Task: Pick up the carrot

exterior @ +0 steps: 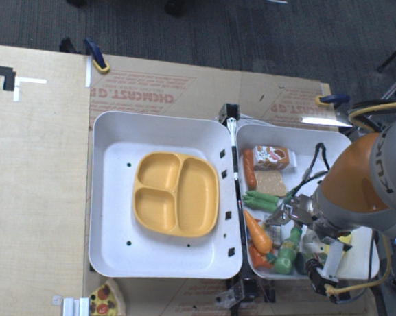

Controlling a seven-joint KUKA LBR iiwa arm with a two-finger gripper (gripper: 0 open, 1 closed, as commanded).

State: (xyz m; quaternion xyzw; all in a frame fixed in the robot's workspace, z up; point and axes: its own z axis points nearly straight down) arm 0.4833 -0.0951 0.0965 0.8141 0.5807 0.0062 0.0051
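Carrot (258, 235) is lying in your right-hand bin (303, 137), slanting along its left wall with the tip pointing up-left. Your gripper (280, 219) is hanging just to the right of it and slightly above, close beside the carrot's upper half, with nothing showing between it and the carrot; how it is set you cannot tell from this view. A green vegetable (262, 201) is sitting just above the carrot, a green bottle (287, 254) just right of its thick end. The yellow divided plate (177, 194) is resting in the left bin (108, 201), well apart.
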